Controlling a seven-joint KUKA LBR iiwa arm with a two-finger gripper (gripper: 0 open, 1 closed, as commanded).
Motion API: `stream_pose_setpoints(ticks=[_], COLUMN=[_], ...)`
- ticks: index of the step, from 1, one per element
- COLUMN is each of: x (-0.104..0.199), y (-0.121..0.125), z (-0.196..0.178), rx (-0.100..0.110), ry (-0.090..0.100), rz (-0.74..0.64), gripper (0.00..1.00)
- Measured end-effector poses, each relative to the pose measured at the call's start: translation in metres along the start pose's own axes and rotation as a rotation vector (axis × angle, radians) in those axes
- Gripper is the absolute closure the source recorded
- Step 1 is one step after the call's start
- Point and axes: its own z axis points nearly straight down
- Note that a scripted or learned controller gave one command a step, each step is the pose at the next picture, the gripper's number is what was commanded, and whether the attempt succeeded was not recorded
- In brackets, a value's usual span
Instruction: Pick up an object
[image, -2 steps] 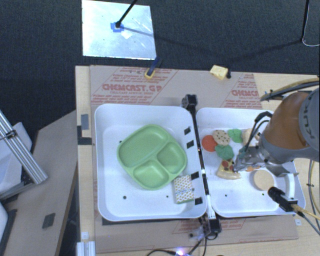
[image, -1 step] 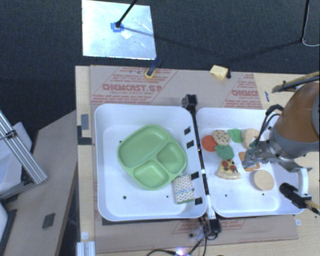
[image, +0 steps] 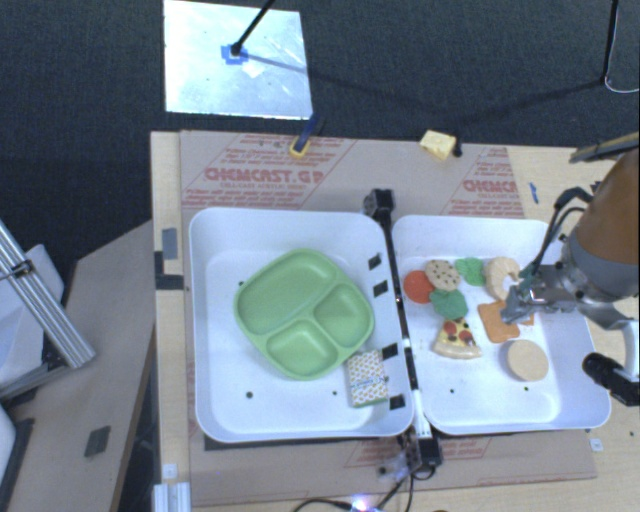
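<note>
camera view looks down at a slant on 2 white bins. the left bin (image: 215, 400) carries a green divided plate (image: 303, 313) and a small patterned packet (image: 367, 379) that touches the plate's lower right corner. the right bin (image: 480, 415) holds a pile of toy food: a pizza slice (image: 457, 339), a cookie (image: 441, 274), a red round piece (image: 418, 286), green leafy pieces (image: 450, 302), a pale round disc (image: 527, 360) and an orange flat piece (image: 496, 322). the gripper (image: 518, 304) is low over the orange flat piece, on the right side of the pile, so i think the arm tries a grasp there. the fingers are dark and blurred against the toys, so i cannot tell if the pincer is apart or together, or if it touches anything. the arm's body is cut off at the right edge.
</note>
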Motion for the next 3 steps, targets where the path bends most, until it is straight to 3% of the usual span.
stream_pose_setpoints(ticks=[1,3], x=[0.000,0.052], y=[0.002,0.082], z=[-0.017,-0.014], rx=[0.003,0.004], ry=[0.001,0.002], rz=[0.000,-0.004], gripper=[1.00,1.00])
